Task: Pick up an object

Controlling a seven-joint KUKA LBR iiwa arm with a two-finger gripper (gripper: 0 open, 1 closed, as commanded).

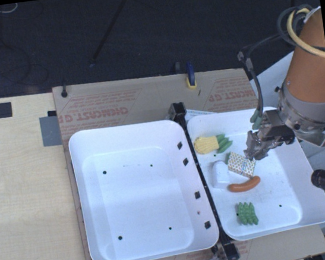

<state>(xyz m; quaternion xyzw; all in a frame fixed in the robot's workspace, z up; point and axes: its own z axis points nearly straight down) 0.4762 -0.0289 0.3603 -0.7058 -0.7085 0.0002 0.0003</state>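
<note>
Pale worktop [21, 194], two white bins. Right bin [309, 211]: end effector [255, 150] just above patterned block [241, 164] — finger spread impossible to tell. Descend squarely — avoid nudging sausage [244, 185] alongside.

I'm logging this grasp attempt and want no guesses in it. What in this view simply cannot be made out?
- Hand: dark and blurred over the patterned block; contact or grip cannot be told.
- White object: partly under the block and pale against the right bin; its shape is unclear.
- Arm: cut off by the view's right edge.
- Corn cob and green piece: too small for detail.
</note>
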